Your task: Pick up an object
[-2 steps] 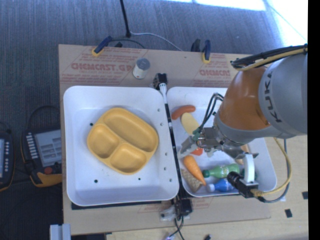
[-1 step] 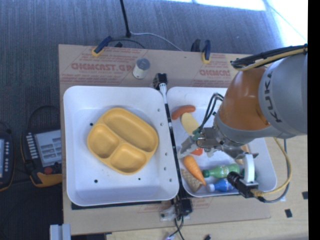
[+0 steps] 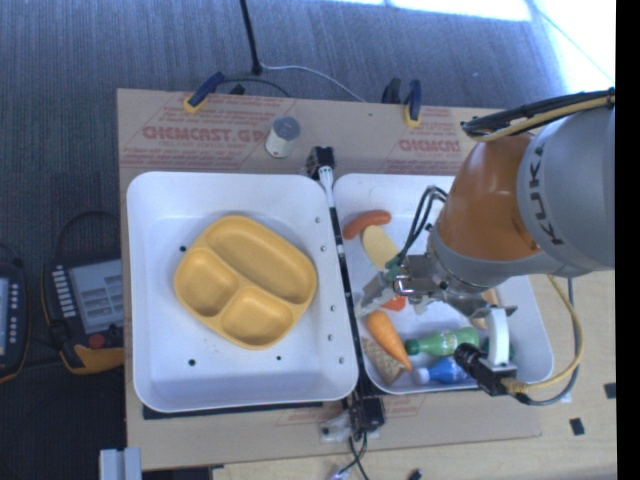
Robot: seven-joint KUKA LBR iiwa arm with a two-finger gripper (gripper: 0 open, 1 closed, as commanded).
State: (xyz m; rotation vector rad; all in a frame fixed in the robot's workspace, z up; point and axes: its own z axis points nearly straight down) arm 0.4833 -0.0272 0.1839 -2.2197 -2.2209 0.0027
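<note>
**Arm low over the right bin, fingers above the toy food**

Camera view: left bin [image 3: 150, 268], smooth white plastic, carries a yellow three-compartment tray [image 3: 245, 280] with rounded corners. Right bin [image 3: 535, 353] holds glossy toy food: a sausage [image 3: 366, 222], a pale yellow piece [image 3: 379, 245], a tapered orange carrot [image 3: 386, 338], a green bottle [image 3: 445, 344], a blue item [image 3: 445, 373]. Gripper [image 3: 392, 288] hangs just above the carrot, near the pale piece; fingers' spread cannot be told. Nothing visibly between them.
</note>
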